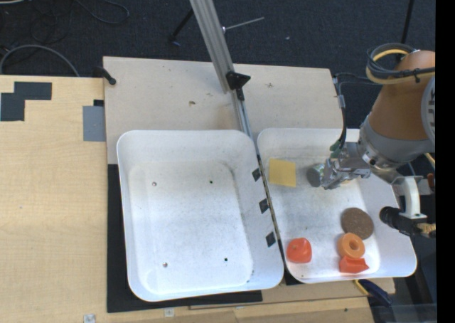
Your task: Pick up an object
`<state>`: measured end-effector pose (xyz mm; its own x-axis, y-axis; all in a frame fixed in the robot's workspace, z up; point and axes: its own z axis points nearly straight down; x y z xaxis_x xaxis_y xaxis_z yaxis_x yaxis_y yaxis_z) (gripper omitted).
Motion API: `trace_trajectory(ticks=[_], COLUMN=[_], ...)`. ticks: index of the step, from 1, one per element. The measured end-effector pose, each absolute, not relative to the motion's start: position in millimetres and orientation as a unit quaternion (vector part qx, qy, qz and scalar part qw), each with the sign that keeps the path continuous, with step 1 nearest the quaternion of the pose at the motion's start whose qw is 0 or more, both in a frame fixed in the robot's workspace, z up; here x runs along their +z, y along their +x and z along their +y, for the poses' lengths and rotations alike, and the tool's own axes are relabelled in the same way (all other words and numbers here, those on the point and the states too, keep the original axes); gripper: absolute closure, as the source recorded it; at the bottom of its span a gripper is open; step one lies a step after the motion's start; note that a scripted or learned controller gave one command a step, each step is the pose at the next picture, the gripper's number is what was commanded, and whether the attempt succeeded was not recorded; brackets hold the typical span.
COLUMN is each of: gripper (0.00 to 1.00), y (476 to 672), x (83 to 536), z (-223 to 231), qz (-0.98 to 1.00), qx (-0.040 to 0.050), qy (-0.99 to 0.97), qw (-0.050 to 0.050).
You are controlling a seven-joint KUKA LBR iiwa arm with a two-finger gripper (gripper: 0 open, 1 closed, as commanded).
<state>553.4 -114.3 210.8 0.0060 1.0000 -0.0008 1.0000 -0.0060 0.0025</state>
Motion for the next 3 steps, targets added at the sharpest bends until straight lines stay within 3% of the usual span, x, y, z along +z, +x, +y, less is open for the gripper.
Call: trace_trajectory(ticks=[1,2,3], gripper=[1.0,1.0,1.0], y=[554.3,561.4,588.9], x=[264,257,253], z=[-115,-64,-9], qz=[0.707,0.709,0.709], qx=[0.001,-0.0005,0.0], qy=[0.707,0.706,0.705], qw=[0.001,-0.002,-0.001])
